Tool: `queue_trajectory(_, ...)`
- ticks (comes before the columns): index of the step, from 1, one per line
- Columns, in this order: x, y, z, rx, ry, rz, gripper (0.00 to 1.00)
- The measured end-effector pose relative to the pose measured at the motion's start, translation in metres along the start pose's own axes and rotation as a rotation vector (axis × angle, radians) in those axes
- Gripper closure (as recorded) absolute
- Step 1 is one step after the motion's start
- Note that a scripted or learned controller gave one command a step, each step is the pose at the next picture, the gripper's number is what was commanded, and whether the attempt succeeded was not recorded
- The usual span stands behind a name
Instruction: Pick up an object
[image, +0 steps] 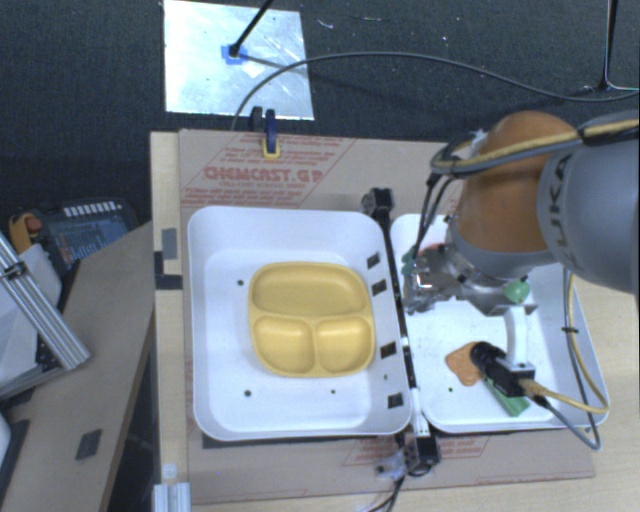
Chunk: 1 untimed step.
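Hanging just right of the yellow divided plate (310, 318), the gripper (421, 279) could come down on the bin wall (397, 318) or close on nothing. Whether it is spread or closed I cannot tell; the small orange piece (461, 362) lies further right of the plate, apart from the gripper, toward the front

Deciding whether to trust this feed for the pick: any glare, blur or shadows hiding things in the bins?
Camera view: soft and slightly grainy overall; the silvery sheet at the top glares; the left bin is evenly lit, the yellow tray crisp; the arm overhangs the right bin, covering its far part; the orange piece is readable.
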<state>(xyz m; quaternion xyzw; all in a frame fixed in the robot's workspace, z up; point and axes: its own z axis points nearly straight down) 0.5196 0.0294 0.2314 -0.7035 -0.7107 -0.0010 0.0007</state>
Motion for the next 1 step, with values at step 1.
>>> queue_trajectory(1,0.0493,0.0041,0.0023,-0.002,-0.001,0.001,1.00)
